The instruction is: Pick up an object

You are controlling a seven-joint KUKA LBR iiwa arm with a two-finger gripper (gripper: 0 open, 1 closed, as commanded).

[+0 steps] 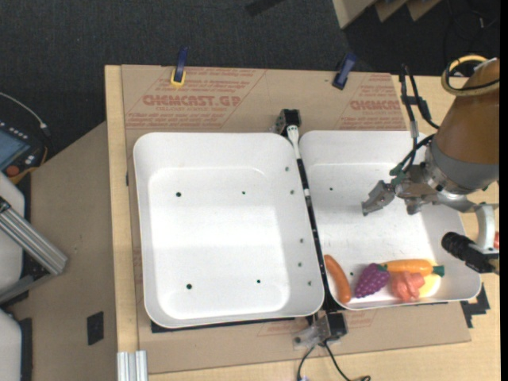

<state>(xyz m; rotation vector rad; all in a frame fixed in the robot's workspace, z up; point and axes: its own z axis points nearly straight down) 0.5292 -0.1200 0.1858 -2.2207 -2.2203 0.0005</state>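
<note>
Along the near edge of the right bin [357,139] lie several toy foods. From left to right they are an orange-red sausage shape [336,279], a purple grape bunch [370,280], an orange carrot [409,267], a pink piece [406,287] and a yellow piece [429,286]. My gripper [390,204] hangs over the middle of the right bin, well behind the toys and apart from them. It is open, its fingers spread, with nothing between them.
The left bin [159,153] sits beside the right one, with a black divider strip [305,205] between them. Both rest on a cardboard sheet [238,94] held by a yellow clamp [178,74] and a blue clamp [344,70]. Cables [413,109] run along the right.
</note>
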